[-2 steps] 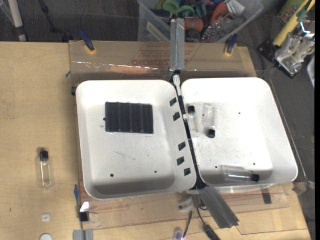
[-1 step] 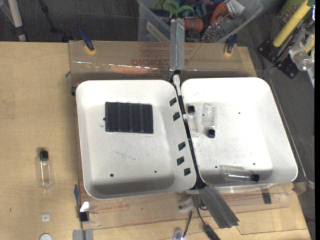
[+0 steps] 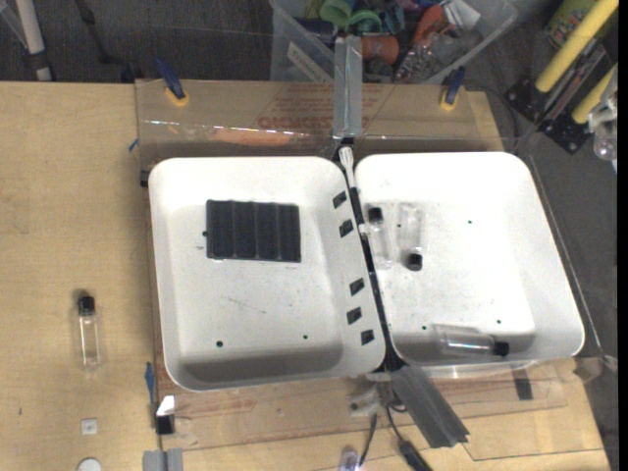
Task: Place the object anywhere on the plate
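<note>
Camera view: dark ridged plate (image 3: 253,232) flat in left bin (image 3: 177,292). Three clear vials with black caps in right bin (image 3: 510,204): two (image 3: 410,235) near divider, one (image 3: 469,341) at front edge. Another vial (image 3: 88,330) on tabletop (image 3: 59,184), well left of the bins.

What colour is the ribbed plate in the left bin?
Black, with raised ribs running across it. The plate lies flat in the left bin, clearest in the camera view.

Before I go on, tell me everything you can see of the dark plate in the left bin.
The plate is a flat, dark, matte rectangle, split by faint lines into four upright strips. It lies flat on the floor of the left bin, in its upper middle, long side across the view. Nothing rests on it or touches it besides the bin floor.
</note>
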Robot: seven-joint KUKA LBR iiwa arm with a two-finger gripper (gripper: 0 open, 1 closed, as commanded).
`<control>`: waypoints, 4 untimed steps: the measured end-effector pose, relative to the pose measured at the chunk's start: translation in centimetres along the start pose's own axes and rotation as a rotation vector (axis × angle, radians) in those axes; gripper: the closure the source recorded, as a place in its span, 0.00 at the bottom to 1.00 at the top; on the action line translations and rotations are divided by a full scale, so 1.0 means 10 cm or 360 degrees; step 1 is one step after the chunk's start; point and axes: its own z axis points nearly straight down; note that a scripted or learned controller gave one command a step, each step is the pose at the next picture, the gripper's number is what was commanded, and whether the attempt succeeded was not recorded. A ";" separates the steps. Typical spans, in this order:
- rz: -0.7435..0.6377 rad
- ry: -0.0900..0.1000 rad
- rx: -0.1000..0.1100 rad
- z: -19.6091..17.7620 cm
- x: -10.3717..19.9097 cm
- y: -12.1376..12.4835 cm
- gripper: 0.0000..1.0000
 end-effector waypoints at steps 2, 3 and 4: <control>0.0913 0.0004 -0.0004 0.00 -0.38 0.21 1.00; 0.0556 0.0001 0.0001 0.00 -0.32 -0.04 1.00; 0.0908 0.0000 0.0003 0.00 -0.37 -0.28 1.00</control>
